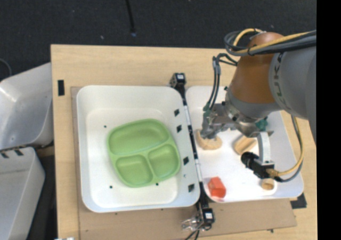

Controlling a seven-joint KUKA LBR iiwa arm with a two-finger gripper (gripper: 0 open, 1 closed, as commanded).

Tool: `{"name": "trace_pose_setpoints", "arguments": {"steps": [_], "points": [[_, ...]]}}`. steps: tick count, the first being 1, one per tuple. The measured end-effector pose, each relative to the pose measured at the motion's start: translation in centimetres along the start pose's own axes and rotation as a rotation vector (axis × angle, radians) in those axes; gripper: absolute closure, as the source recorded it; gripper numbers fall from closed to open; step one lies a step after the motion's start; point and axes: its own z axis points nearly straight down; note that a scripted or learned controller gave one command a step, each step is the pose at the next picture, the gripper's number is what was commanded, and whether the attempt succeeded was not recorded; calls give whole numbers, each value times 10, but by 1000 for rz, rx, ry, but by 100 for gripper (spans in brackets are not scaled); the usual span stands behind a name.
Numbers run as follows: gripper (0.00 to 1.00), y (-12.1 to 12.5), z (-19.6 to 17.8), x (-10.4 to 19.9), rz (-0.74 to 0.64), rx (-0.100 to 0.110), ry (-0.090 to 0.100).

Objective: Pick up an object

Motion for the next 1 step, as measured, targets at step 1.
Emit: {"name": "trace_pose_setpoints", "arguments": {"steps": [1], "points": [[100, 15, -16, 51, -1, 2, 2]]}}
